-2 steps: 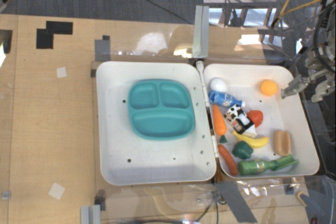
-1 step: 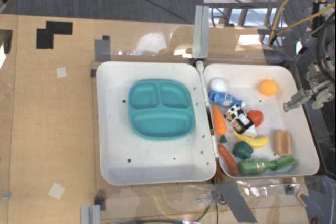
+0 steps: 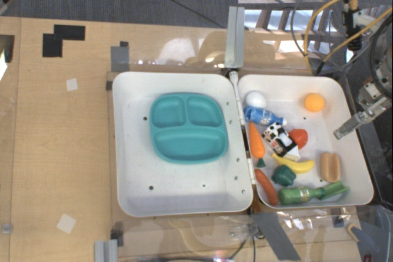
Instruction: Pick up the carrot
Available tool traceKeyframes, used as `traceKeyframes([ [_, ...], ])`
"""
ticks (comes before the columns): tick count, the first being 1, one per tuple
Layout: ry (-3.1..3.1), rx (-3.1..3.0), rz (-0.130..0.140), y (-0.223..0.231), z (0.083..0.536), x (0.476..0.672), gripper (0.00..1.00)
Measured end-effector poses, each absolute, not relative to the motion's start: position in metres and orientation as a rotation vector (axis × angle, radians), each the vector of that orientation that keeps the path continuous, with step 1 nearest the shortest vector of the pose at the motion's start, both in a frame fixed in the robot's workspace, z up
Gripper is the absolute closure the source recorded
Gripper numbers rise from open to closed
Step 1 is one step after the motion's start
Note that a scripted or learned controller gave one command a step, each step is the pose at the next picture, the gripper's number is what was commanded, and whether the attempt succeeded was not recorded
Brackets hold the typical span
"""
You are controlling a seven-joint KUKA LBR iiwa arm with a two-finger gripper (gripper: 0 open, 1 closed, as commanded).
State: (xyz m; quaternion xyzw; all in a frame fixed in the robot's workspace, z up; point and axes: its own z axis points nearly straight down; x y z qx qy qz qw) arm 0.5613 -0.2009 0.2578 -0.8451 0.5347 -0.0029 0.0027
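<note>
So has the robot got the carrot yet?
Not yet. Nothing looks done: the long orange carrot lies in the right white bin, by its left wall, among the other toy foods. In hand: the metal gripper sits at the bin's right rim, away from it. Reaching, gripping and lifting remain.

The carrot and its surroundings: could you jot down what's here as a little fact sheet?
carrot: orange, lying in the right bin near the left wall
neighbours: blue packet above, black-and-white cow toy to the right, red sausage below
left bin: holds a teal divided plate
gripper: at the right bin's right rim, away from the carrot
</note>
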Motion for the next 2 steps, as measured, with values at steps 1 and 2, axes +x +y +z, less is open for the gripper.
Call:
traceKeyframes([
  [1, 1.382, -2.817, -0.004, -0.194, 0.213, 0.553, 0.00],
  [2, 0.708, -3.059, -0.013, -0.199, 0.235, 0.517, 0.00],
])
